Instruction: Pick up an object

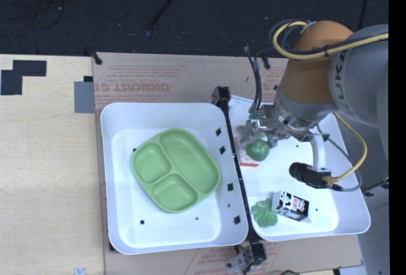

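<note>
Gripper [259,140] sits over green ball [258,151] at right bin [346,217]'s 10 o'clock; jaw state I can't tell. Grasp step, I judge; next, confirm hold, lift straight.

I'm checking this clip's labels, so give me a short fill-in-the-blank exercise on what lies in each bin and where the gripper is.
1. The green divided plate has ____ compartments.
2. The plate lies in the ____ bin as the camera sees it.
3. The gripper is over the right bin, right by a round ____ object.
4. The black-and-white packet lies near the right bin's front edge, to the ____ of a flat green piece in the camera view.

Missing words: three; left; green; right
</note>
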Controlling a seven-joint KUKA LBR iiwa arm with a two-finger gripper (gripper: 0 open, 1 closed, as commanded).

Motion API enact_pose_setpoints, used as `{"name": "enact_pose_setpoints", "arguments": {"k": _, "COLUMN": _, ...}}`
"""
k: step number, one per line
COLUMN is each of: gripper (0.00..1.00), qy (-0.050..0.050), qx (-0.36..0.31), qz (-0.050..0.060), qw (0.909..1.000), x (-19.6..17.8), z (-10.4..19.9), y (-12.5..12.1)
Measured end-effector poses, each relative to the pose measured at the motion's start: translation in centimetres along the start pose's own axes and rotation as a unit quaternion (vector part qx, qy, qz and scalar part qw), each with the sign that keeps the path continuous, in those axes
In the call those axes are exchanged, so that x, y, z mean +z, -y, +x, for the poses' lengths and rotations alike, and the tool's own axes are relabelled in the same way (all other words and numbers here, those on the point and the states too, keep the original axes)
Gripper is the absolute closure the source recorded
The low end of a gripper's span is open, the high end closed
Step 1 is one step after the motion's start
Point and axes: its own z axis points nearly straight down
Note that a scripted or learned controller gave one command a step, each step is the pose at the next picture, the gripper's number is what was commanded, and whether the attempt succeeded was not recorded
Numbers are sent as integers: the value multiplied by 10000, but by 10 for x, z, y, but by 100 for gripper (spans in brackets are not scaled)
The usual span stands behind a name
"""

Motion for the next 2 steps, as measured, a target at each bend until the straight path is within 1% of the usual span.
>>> {"name": "enact_pose_setpoints", "arguments": {"k": 1, "gripper": 100, "qy": 5, "qx": 7, "qz": 0, "qw": 10000, "x": 7, "z": 49, "y": 12}}
{"name": "enact_pose_setpoints", "arguments": {"k": 2, "gripper": 100, "qy": 8, "qx": -4, "qz": -17, "qw": 10000, "x": -2, "z": 110, "y": 18}}
